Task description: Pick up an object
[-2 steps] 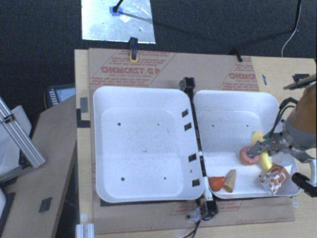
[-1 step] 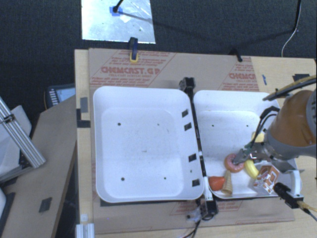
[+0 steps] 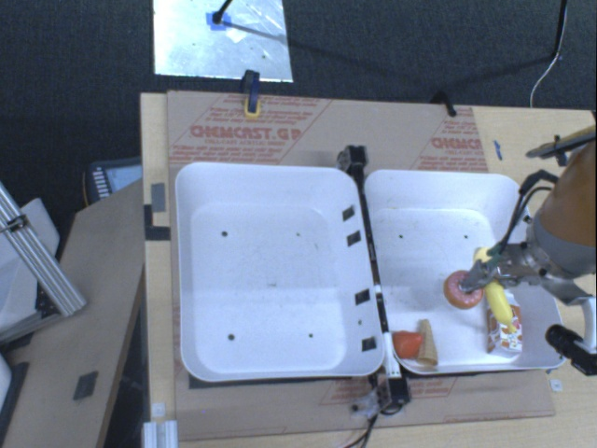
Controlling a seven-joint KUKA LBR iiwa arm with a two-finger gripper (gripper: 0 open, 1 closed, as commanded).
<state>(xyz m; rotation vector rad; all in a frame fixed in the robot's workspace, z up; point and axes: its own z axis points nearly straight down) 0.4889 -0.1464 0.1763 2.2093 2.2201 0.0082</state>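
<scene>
I hang low over the right bin (image 3: 410, 194), my gripper (image 3: 478, 278) right at the donut (image 3: 460, 290) to take it, the banana (image 3: 496, 299) just beside; how my jaws stand, I cannot tell.
</scene>
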